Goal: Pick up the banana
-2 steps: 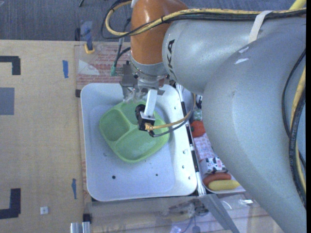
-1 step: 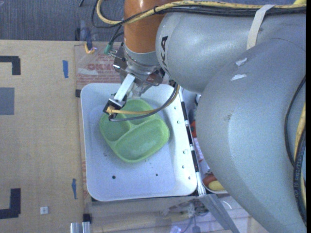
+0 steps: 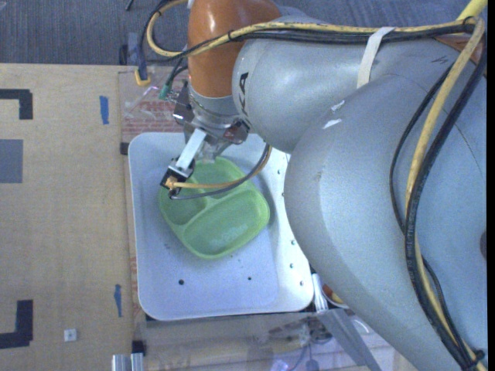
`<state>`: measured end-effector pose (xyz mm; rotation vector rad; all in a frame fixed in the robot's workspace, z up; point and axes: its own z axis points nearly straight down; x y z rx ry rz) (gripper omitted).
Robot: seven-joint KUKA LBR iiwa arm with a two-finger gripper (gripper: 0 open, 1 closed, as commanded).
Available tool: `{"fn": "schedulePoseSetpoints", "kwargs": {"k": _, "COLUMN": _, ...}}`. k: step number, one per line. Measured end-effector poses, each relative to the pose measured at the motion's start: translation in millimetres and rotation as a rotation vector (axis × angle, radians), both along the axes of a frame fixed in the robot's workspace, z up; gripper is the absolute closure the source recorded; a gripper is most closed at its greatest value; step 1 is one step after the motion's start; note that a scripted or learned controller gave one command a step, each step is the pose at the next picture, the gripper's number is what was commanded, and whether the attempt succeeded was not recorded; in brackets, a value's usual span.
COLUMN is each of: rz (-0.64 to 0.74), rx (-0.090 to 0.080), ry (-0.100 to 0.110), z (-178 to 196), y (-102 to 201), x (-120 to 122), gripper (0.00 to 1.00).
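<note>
White shallow plastic bin (image 3: 209, 292) holds a green divided plastic plate (image 3: 232, 230) toward 12 o'clock, the gripper (image 3: 207, 147) over it, its opening untellable; the banana, probably hidden beneath, is light and soft: grasp mid-length, gently.

bin's (image 3: 155, 230) right side, green tray's (image 3: 224, 226) top under arm (image 3: 363, 168)

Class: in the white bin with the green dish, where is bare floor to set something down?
Bare: the wide floor of the white bin between the green dish and the near rim, plus a thin strip along the left wall. Crowded: the far end, where the hand hangs over the dish; the arm covers the right side.
</note>
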<state>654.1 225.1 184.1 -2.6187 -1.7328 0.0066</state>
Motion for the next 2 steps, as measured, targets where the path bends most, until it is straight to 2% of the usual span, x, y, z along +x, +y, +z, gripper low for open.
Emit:
{"fn": "schedulePoseSetpoints", "kwargs": {"k": 1, "rz": -0.473, "rx": 0.002, "ry": -0.006, "z": 46, "y": -6, "x": 13, "gripper": 1.0}}
{"fn": "schedulePoseSetpoints", "kwargs": {"k": 2, "rz": -0.403, "rx": -0.001, "ry": 0.0, "z": 19, "y": -4, "x": -5, "gripper": 1.0}}
